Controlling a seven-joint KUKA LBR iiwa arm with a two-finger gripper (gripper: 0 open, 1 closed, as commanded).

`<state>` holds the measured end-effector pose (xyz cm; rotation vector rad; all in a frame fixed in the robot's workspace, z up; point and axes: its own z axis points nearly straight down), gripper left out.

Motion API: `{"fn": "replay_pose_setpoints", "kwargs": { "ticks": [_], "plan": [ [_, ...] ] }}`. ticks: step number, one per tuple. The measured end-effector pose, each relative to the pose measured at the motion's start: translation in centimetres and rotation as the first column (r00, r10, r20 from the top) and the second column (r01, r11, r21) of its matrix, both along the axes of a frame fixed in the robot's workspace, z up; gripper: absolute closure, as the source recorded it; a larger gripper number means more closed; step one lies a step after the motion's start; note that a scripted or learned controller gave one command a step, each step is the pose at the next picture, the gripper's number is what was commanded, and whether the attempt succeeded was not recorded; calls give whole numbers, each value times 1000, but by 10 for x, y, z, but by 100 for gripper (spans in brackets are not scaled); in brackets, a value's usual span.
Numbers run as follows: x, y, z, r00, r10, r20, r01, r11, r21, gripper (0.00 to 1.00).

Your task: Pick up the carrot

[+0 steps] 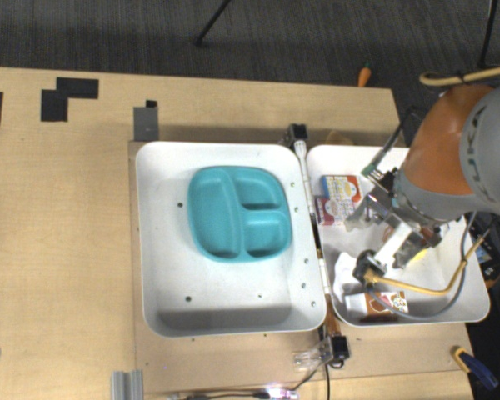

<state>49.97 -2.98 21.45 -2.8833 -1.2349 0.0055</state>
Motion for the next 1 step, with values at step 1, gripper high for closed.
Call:
{"fn": "replay_pose_setpoints", "kwargs": {
  "ticks": [1],
  "plan": [
    [-11, -7, 15, 991, -134, 7, 135, 991, -3, 0]
  ]
}}
